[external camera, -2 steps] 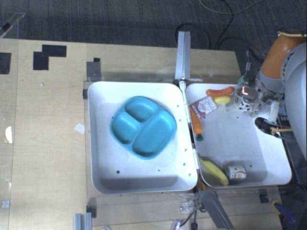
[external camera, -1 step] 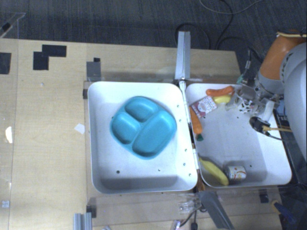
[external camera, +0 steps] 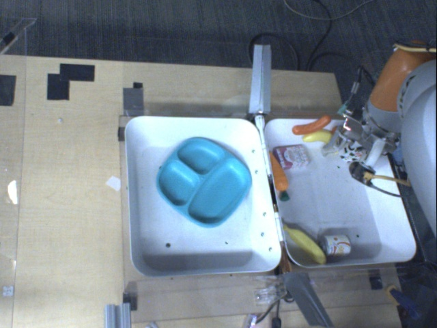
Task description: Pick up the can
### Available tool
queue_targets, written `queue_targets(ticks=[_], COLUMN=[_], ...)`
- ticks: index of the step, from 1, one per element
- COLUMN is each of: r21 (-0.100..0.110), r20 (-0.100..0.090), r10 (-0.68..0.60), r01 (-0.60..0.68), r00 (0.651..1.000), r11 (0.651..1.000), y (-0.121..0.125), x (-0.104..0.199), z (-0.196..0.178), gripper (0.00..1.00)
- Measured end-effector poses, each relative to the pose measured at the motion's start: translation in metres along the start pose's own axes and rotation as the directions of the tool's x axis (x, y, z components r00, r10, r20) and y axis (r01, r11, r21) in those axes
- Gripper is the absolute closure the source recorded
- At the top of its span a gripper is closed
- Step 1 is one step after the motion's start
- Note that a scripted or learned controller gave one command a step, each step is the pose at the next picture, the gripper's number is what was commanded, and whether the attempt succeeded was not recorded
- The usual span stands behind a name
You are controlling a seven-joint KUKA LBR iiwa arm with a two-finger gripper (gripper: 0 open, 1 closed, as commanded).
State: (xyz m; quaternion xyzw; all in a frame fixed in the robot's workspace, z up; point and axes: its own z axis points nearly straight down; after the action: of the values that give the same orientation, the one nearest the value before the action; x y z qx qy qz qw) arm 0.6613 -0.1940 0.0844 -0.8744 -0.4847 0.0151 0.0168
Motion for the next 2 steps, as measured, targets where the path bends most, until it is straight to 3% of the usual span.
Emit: queue_targets(ticks=[1, 2], r21=[-0.05, -0.046], r20=[-0.004, -0.007], r10=[-0.19, -0.102], r01=[0.19, 0.102], r00=[0.982, 0.995], r11=[0.981, 0.994], y=[-0.09, -0.154], x=[0.005, -0.008], z=[-0.042, -0.011], gripper=[0.0, 0.0])
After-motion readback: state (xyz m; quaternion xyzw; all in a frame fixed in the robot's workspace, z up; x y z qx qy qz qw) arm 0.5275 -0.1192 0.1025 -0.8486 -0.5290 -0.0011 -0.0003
